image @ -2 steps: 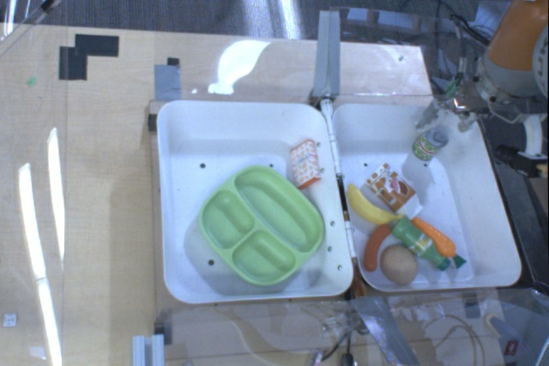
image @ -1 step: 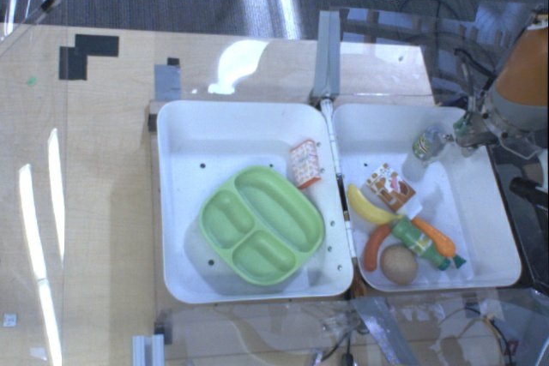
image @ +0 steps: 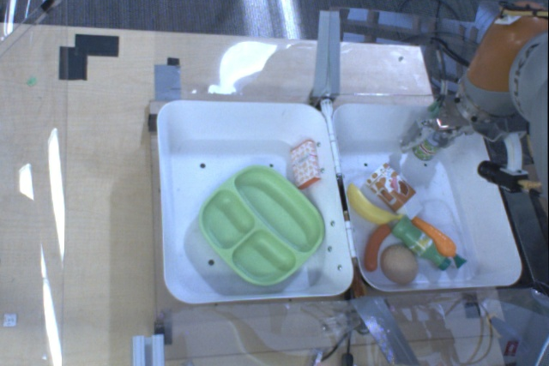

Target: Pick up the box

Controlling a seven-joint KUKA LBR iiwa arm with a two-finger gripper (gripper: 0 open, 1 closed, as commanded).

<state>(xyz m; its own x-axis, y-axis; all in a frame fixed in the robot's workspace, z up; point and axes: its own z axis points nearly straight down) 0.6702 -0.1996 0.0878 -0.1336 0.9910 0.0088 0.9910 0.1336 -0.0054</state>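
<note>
Orange-and-white printed card marks the box [image: 391, 187], which lies in the right bin [image: 506, 266], a little toward that bin's left wall and about midway between its far and near edges.

Camera view, findings:

1. The pincer [image: 429, 135] hangs over the far part of the right bin, right of the bin's middle. The wrist above it is blurred, and I cannot tell whether the pincer is wide or narrow. A small green-and-white shape sits right at its tip; I cannot say what it is, nor whether it is held.

2. The governing relation: the box lies from the pincer toward the bin's near-left corner, apart from it, with bare white floor between. I judge the next move needs travel that way before any descent.

3. The box sits askew to the bin walls, one corner pointing at the far edge. Its long axis is hard to read; it seems to run from far-left to near-right.

4. Crowding: the banana [image: 364, 207] touches or nearly touches the box's near-left side, and the carrot [image: 433, 236] and green bottle [image: 418, 241] lie just beside its near corner. The far side looks freest.

5. A second carton [image: 304, 163], red and white, rests in the left bin [image: 171, 210] against its right wall, beside the green plate [image: 262, 223]. It is farther off, so I take the right-bin box as the target.
</note>
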